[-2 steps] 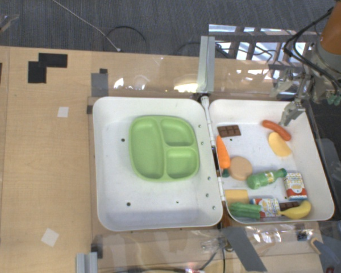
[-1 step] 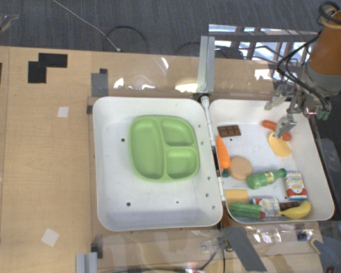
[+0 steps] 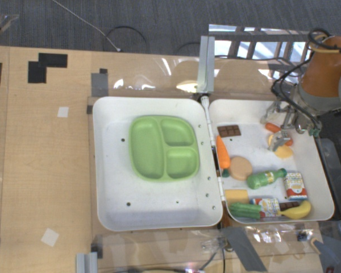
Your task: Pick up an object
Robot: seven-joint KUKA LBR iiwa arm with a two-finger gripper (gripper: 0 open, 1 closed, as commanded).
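Note:
My gripper [image 3: 278, 128] hangs over the far right part of the right bin [image 3: 324, 181], below the orange band of the arm. Its two metal fingers [image 3: 271, 116] stand apart, so it is open. A small orange piece [image 3: 273, 128] lies in the bin between them, and a yellow piece [image 3: 283, 151] lies just in front. Nothing is lifted. Further toy food in this bin: a chocolate bar [image 3: 228, 131], a carrot [image 3: 223, 152], a round tan bun [image 3: 241, 168], a green bottle [image 3: 265, 178], a small red carton [image 3: 295, 185] and a banana [image 3: 297, 211].
A green divided plate [image 3: 162, 148] lies in the left bin [image 3: 111, 209]. Along the right bin's front edge sit a yellow block [image 3: 236, 195] and a green cucumber [image 3: 244, 210]. A metal post [image 3: 206, 64] rises behind the wall between the bins.

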